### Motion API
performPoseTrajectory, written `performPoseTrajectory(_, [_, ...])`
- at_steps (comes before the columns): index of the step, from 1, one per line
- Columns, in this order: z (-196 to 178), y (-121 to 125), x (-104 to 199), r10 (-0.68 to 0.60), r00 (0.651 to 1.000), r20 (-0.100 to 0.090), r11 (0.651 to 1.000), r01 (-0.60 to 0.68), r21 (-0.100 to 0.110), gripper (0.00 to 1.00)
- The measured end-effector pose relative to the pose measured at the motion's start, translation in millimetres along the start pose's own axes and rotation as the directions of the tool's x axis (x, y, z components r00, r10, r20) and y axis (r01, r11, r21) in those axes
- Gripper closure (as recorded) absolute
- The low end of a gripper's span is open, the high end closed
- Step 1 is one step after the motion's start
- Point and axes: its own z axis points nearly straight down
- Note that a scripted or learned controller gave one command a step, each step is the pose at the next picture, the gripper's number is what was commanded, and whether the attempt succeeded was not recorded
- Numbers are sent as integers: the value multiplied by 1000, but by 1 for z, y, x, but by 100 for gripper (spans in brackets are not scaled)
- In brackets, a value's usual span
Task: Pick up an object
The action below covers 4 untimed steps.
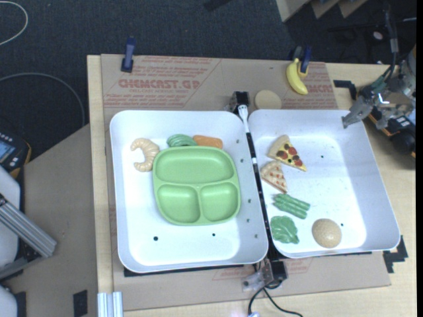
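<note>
Progress on the pick?

None that I can see from here. The gripper [357, 109] hangs over the far right corner of the right bin [357, 177], above the rim, and I cannot tell whether it is open or closed at this angle.

Where are the candidates?

All lying down. In the right bin there is a pizza slice [287, 153], a second wedge [273, 175] just beside it, green beans [291, 205], a leafy green piece [284, 230] and a tan ball [326, 232]. The left bin [132, 197] has a green divided plate [196, 185] and a croissant [144, 154].

So what's left?

By my reckoning everything: choosing, descending, closing, lifting. The pizza slice looks nearest, though well apart from the gripper.
</note>
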Motion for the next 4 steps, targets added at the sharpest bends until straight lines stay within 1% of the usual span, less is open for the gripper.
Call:
performPoseTrajectory(1, [-11, 1, 0, -1, 1000, 2, 1000, 1, -4, 100])
performPoseTrajectory(2, [62, 48, -8, -3, 1000, 4, 1000, 3, -7, 100])
performPoseTrajectory(3, [160, 6, -6, 0, 1000, -5, 1000, 0, 6, 100])
performPoseTrajectory(4, [145, 9, -6, -2, 1000, -2, 1000, 2, -2, 100])
